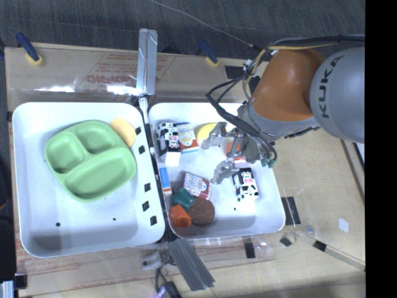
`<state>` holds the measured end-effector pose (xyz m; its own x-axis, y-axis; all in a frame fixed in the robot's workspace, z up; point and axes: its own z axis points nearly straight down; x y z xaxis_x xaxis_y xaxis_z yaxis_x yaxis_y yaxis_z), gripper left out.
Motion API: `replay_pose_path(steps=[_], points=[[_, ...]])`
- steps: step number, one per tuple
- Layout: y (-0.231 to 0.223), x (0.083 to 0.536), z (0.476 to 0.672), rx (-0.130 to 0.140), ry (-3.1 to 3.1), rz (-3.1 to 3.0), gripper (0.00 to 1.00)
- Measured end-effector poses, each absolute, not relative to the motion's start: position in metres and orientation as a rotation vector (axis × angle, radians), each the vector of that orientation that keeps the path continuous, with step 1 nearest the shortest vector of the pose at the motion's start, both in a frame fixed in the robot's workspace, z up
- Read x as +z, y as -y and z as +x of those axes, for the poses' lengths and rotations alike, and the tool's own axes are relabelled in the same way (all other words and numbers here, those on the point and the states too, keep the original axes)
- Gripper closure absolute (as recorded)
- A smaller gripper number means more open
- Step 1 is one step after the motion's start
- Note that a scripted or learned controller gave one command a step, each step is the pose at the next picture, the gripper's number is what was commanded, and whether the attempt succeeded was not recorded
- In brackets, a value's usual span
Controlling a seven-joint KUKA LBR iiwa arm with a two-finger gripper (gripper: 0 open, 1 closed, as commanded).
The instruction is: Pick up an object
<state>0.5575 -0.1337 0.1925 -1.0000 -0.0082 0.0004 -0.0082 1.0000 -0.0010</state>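
Camera view looks down on two white bins. One bin point(31, 185) holds a green divided plate point(91, 159) with a yellow sponge-like piece point(124, 129) at its upper edge. The other bin point(267, 210) holds two cow-print cartons point(172, 135) point(246, 185), a yellow banana-like item point(208, 130), a red-patterned packet point(195, 184), a teal piece point(182, 198), an orange block point(180, 215) and a brown round object point(201, 212). The hand point(219, 156) hangs with fingers spread, grasping nothing, just beside the nearer cow carton, whose long axis runs roughly top to bottom.
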Motion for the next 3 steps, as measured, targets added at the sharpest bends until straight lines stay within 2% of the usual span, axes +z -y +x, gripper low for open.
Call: replay_pose_path(steps=[1, 2, 3], points=[[0.106, 0.096, 0.506, 0.001, 3.153, 0.061, 0.0], [0.105, 0.106, 0.506, 0.002, 3.151, 0.073, 1.0], [0.168, 0.294, 0.522, 0.012, 3.115, 0.485, 1.0]])
